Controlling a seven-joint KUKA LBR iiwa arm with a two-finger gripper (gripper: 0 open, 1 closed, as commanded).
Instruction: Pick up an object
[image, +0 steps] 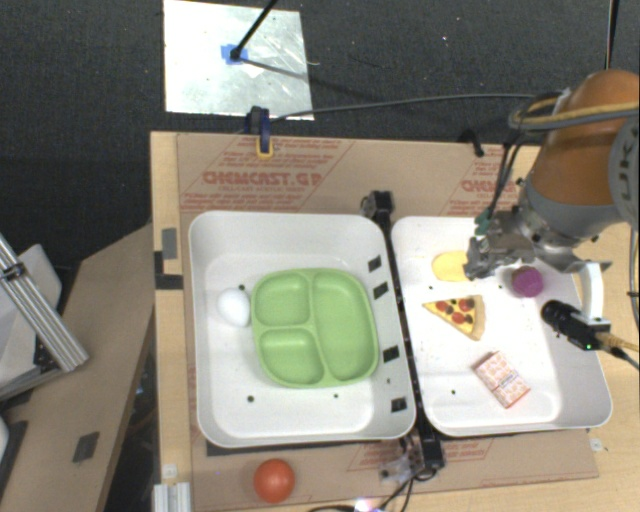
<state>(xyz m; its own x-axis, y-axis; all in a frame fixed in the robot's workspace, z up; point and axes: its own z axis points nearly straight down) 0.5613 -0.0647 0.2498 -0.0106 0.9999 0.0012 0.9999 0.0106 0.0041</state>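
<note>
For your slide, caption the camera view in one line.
Gripper over right bin beside yellow piece; pizza slice below.

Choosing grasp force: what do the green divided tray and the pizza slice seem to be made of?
Green tray: looks like smooth molded plastic, one even colour with a soft sheen and rounded compartments. Pizza slice: probably a plastic or rubber toy, with flat printed-looking toppings; which one is unclear.
</note>
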